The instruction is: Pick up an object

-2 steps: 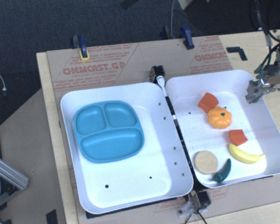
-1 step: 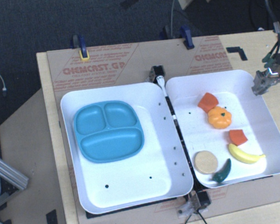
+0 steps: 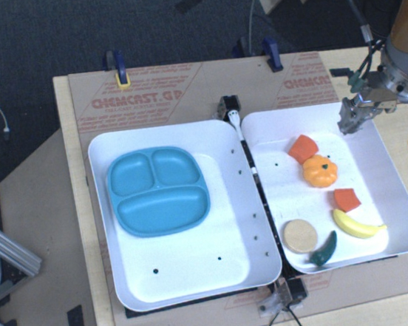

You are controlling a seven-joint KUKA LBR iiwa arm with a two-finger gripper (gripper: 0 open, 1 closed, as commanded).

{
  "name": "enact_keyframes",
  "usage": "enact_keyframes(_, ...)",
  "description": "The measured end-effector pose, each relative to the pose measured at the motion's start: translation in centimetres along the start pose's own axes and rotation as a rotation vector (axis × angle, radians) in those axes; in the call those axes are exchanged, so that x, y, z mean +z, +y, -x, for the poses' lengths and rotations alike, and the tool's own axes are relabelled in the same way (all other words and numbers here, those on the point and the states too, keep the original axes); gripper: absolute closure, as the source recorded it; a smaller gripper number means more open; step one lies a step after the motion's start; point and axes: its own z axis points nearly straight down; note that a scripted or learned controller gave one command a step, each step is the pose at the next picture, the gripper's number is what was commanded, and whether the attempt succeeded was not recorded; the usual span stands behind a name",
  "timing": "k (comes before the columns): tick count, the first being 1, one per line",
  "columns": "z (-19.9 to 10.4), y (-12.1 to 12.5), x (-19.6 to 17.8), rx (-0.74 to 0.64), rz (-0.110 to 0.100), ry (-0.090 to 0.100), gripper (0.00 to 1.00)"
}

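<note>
Right now the gripper (image 3: pixel 353 121) sits at the upper right of the frame, over the top right corner of the right bin (image 3: pixel 391 171), w/ nothing between its fingers. Whether it's wide or narrow I can't tell; the tips are too small and dark against the bin rim. Grey arm (image 3: pixel 403 58) comes in from the right edge above it.

Right bin holds all the small items, clustered mid to lower part. An orange-red block (image 3: pixel 303 148) lies upper centre, touching or just beside an orange pumpkin-shaped toy (image 3: pixel 321 171) below it. Lower right of that, a smaller red block (image 3: pixel 346 199), apart from the pumpkin. Near the bin's bottom: a yellow banana (image 3: pixel 358 225) at lower right, just under the red block; a tan round disc (image 3: pixel 300 235) at lower left; a dark green pepper-like piece (image 3: pixel 324 250) right below the disc, close to the bottom rim.

Left bin (image 3: pixel 238 251) has a blue divided plate (image 3: pixel 159 190) w/ three compartments in its upper left part.

Both bins rest on a cardboard sheet (image 3: pixel 179 87) clipped w/ blue clamps (image 3: pixel 118 64) at the top edge.
</note>
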Motion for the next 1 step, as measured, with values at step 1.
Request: enact_keyframes(1, -4.98, 1.45, 0.00, 0.000, -0.001, 0.000, 1.00)
